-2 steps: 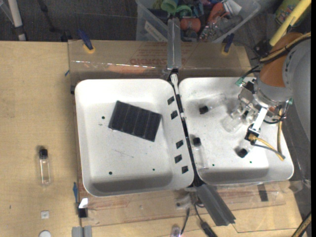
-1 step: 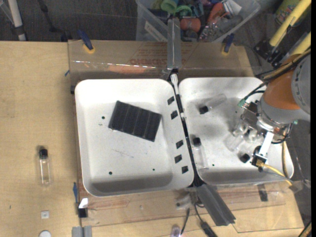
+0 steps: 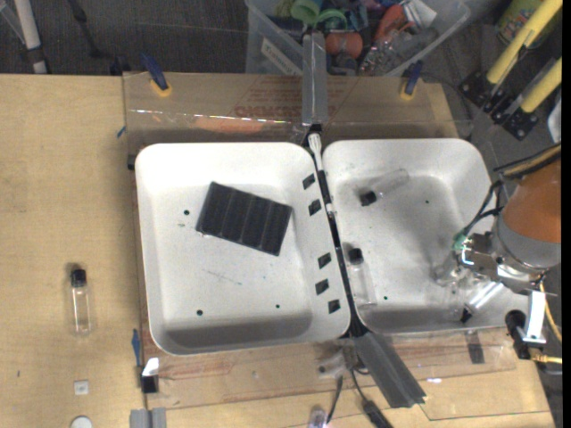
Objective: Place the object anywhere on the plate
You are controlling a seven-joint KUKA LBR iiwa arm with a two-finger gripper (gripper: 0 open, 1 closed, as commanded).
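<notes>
On the bare bench to the far left, a small clear vial with a black cap lies well apart from the bins. The left bin holds the plate, a dark, ribbed rectangular slab lying flat and slightly skewed, a little toward the far side of the bin floor. A black divider strip with clips runs between the two bins where their rims meet. The right bin holds two clear vials with black caps: one lies tilted near the far side of the floor, and another lies against the left wall, just beside the divider. Which of these is the task's object cannot be told; neither touches the plate, both being in the other bin. At the near-right corner of the right bin sits the gripper, down at floor level, with the grey arm and orange band rising at the right edge. The gripper's metal parts blur with the white floor, so its opening and any contents cannot be told. A clear tub of colourful items stands beyond the bins.
</notes>
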